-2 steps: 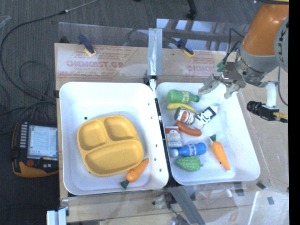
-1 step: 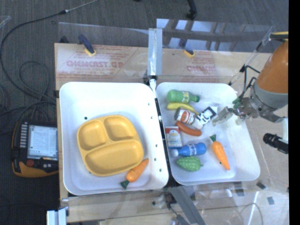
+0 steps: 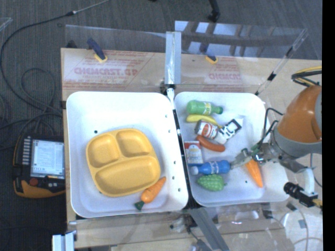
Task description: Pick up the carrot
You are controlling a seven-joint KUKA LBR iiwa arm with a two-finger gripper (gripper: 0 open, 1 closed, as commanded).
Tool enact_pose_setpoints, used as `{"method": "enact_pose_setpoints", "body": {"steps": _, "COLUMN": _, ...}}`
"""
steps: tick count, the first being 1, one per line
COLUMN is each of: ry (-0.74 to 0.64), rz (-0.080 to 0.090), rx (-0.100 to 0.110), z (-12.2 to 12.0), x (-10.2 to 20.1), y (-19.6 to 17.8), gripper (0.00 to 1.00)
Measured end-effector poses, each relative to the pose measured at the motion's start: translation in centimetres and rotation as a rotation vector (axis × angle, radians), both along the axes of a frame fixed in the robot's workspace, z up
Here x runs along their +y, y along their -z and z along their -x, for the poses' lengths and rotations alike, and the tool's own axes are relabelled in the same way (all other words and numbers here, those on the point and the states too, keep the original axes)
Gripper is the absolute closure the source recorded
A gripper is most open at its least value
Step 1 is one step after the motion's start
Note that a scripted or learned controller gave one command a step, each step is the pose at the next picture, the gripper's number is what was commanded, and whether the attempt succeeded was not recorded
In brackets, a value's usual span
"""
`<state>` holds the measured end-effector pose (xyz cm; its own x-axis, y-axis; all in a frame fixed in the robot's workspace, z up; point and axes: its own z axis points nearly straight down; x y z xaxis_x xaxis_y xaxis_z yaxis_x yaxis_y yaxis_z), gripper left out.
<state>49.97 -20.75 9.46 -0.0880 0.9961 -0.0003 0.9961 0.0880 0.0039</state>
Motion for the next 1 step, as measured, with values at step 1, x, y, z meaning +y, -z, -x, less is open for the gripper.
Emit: {"method": "enact_pose_setpoints", "body": {"steps": 1, "ry": 0.001, "rz": 0.001, "rx": -0.002, "z": -0.07, "x": -0.01, "y": -0.95, "gripper": 1.00}}
